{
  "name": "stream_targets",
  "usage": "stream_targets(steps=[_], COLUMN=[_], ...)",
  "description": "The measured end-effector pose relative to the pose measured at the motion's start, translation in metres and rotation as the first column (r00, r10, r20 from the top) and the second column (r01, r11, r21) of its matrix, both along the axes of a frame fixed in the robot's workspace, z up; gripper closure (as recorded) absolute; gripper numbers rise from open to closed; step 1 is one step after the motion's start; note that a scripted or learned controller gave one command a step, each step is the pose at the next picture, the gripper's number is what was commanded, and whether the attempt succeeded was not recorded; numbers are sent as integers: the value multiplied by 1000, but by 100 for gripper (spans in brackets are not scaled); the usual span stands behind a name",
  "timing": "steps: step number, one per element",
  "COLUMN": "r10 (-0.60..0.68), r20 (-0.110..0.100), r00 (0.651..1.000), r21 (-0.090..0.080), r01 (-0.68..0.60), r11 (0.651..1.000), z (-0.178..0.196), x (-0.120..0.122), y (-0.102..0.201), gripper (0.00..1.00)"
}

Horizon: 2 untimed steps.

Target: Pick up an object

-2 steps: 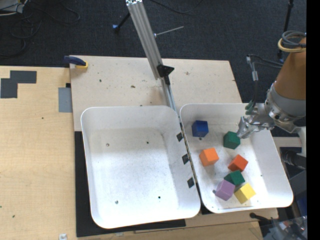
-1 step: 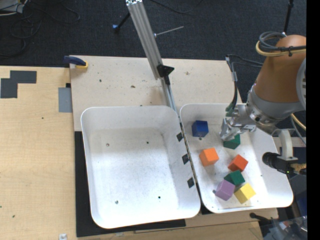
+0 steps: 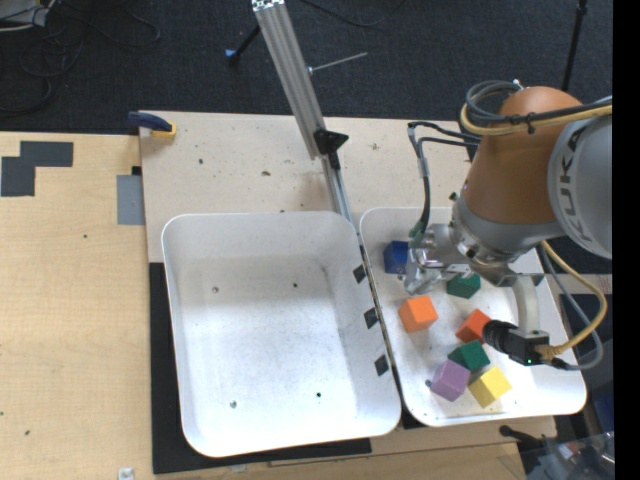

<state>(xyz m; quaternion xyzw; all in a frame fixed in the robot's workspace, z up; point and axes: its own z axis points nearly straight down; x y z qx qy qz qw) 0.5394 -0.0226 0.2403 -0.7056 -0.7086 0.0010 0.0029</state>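
Note:
The right bin [image 3: 560, 400] holds several small blocks: a blue one [image 3: 396, 257] near its back left, an orange one [image 3: 418, 313], a dark green one [image 3: 463, 287], a red one [image 3: 474, 324], another green one [image 3: 468, 357], a purple one [image 3: 449, 379] and a yellow one [image 3: 489, 386]. My gripper [image 3: 424, 273] hangs low over the bin's back left part, between the blue block and the orange block, just left of the dark green one. Nothing shows between its fingers.
The left bin [image 3: 200, 258] lies beside the right one, with small black clips along the shared wall. A slanted aluminium post [image 3: 295, 78] rises behind the bins. The arm's grey and orange body [image 3: 520, 183] covers the right bin's back right corner.

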Motion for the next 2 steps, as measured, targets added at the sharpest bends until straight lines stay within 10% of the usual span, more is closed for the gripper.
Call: stream_targets(steps=[2], r10=[1], r20=[-1], r00=[1000], r21=[0], r01=[-1], r11=[1000], z=[-4], x=[-13], y=[105], gripper=[100])
